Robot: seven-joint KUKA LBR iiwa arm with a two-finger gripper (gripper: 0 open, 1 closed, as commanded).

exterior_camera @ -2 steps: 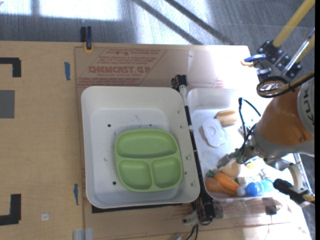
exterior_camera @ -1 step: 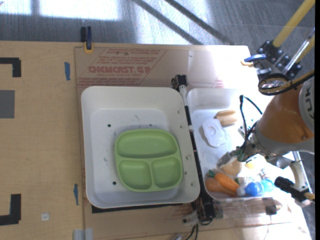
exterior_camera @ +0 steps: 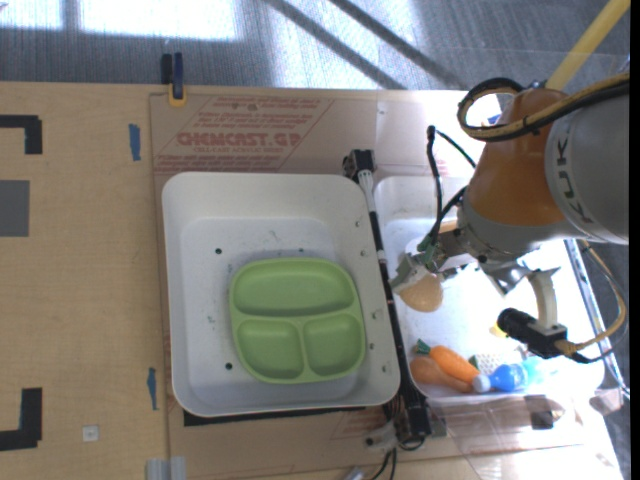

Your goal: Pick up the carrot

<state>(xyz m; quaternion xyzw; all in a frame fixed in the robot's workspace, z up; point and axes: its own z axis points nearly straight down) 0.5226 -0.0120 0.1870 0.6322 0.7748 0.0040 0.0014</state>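
- Closest to the bottom edge, low in the right-hand white bin (exterior_camera: 400, 200), is the carrot (exterior_camera: 447, 367). It's lying on its side, orange body with a little green top pointing left, right by the bin's lower left corner.
- Just right of it there's a small blue and white toy (exterior_camera: 507, 376), looks like it's touching the carrot's tip, hard to say what it is exactly.
- A bit higher, a black part of the arm's wrist hardware (exterior_camera: 530, 332) sticks out over the bin.
- Middle of the frame on the right: the gripper (exterior_camera: 418, 265) hangs over the bin's left side, above the carrot and well clear of it. A tan rounded thing (exterior_camera: 423, 293) sits right under the fingertips, but I honestly can't tell how the gripper is set, or if it's got that thing.
- Left bin (exterior_camera: 180, 268) holds a green divided plate (exterior_camera: 296, 318) with three compartments.
- Further up, the orange band (exterior_camera: 510, 168) of the arm and cables looping over it.
- Top: brown cardboard (exterior_camera: 240, 128) with red printing.
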